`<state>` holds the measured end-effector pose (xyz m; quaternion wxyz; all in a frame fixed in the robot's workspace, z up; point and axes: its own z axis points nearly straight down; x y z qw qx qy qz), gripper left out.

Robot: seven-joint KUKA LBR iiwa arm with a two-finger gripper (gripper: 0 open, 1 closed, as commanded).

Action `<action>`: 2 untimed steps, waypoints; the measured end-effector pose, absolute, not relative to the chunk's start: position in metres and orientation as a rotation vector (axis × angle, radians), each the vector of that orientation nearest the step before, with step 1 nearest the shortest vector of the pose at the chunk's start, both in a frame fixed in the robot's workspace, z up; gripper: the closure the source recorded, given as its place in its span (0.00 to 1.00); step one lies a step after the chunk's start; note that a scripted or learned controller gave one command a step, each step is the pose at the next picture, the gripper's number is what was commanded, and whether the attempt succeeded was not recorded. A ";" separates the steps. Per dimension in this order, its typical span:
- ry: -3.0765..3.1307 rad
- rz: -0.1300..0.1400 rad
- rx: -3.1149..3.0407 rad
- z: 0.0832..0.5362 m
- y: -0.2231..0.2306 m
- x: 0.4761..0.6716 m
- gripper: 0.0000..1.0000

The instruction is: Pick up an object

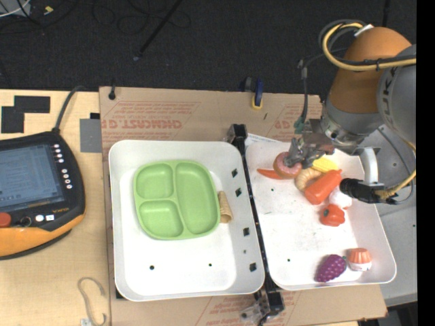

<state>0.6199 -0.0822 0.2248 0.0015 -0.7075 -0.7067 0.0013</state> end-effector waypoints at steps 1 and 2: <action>-2.217 0.002 -2.223 0.238 -0.081 0.612 1.00; -2.220 0.006 -2.218 0.216 -0.079 0.610 1.00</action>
